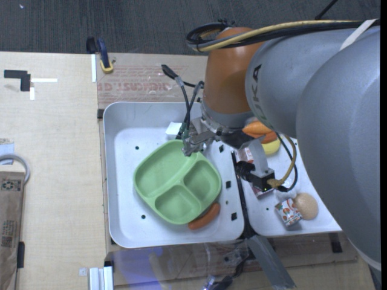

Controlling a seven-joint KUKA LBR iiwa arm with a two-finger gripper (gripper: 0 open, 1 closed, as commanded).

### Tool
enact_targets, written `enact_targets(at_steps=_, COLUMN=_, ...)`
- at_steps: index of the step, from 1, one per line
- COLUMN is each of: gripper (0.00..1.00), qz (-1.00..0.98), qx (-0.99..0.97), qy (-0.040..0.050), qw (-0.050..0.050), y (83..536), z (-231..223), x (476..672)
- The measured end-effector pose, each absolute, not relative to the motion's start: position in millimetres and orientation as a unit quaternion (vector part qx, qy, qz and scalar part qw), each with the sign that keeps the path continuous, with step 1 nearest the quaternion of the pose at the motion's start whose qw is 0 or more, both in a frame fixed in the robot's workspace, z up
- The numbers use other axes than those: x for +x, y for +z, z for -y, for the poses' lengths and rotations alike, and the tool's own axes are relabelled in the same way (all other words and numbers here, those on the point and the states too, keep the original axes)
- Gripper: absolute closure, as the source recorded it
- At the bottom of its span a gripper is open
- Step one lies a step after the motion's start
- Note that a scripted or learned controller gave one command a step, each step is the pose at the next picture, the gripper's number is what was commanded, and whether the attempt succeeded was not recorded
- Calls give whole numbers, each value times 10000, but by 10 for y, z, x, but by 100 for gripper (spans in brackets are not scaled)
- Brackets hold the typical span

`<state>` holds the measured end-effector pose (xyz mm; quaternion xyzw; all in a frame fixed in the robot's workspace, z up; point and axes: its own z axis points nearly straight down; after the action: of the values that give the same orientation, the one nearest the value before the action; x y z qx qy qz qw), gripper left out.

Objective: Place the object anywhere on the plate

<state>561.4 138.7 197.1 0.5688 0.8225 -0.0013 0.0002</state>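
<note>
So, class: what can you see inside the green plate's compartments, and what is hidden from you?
The green plate has three compartments with nothing visible lying in them. The gripper hangs over its upper rim, covering that bit. An orange sausage-like object lies outside, against its lower edge.

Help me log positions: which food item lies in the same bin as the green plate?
The orange sausage, touching the green plate's lower rim; the others sit in the right bin.

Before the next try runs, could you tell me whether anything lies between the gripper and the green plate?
Nothing visible does. The gripper sits at the upper rim of the green divided plate in the left bin. An orange sausage-like item lies against the plate's lower edge, away from the gripper.
</note>
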Motion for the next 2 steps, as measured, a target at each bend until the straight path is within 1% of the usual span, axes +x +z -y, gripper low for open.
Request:
enact_targets(at_steps=1, gripper=100, qz=-7894, qx=6139, qy=-28, qw=-13, y=1235, z=-1800, x=4826)
enact_targets(at_steps=2, gripper=100, qz=-6933, qx=7206, qy=-18, qw=3, y=2103, z=-1422, x=5036)
